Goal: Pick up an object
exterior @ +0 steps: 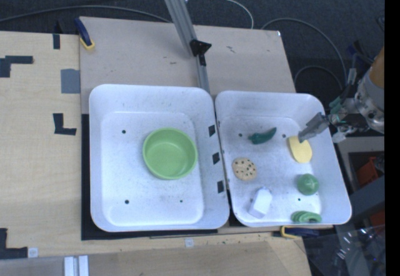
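Camera view, left to right: pale wooden bench (37,162) with dark tape marks; left bin (106,103), white and shallow, holds a green bowl (169,153) upright near its middle, standing alone; a grey metal pole (178,9) slants down from the top edge to the seam between the bins; right bin (250,101) sits touching the left one; in it, a dark green pepper-like piece (262,137) toward the back; a round speckled cookie (244,169) just in front of it, apart; a small white block (260,202) near the front wall; a yellow oval piece (301,150) at the right side; a round green item (307,184) in front of the yellow one; a flat green coiled item (305,216) at the front right corner, against the rim; gripper (310,129) comes in over the right rim, a grey fingertip just above the yellow piece, close to it, contact unclear; nothing seen clamped; whether the fingers are apart or together cannot be told at this size; arm's orange band (378,64) at the far right edge
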Available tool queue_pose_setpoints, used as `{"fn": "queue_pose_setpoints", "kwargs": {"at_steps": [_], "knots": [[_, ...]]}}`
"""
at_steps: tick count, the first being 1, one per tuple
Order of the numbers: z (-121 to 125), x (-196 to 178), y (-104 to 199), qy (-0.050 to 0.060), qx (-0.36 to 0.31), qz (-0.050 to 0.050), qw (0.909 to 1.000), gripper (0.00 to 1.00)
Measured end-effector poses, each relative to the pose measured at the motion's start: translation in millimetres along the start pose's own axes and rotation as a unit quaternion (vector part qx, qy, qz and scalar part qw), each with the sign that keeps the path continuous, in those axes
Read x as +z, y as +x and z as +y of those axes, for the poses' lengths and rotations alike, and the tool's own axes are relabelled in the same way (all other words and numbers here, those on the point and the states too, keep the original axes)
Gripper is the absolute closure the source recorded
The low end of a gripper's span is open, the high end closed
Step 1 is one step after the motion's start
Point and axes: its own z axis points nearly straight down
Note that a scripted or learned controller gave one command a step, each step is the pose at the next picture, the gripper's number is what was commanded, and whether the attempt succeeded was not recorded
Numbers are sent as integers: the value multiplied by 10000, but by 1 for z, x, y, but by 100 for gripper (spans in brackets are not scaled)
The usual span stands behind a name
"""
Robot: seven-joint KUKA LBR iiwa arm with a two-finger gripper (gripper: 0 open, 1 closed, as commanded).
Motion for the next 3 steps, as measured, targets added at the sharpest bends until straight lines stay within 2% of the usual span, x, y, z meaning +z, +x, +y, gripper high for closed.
{"fn": "queue_pose_setpoints", "kwargs": {"at_steps": [1, 3], "knots": [[0, 0, 0, -1, 1, 0, 10000, 0], [-5, 90, -2, 27, 8, 5, 10000, 0]]}}
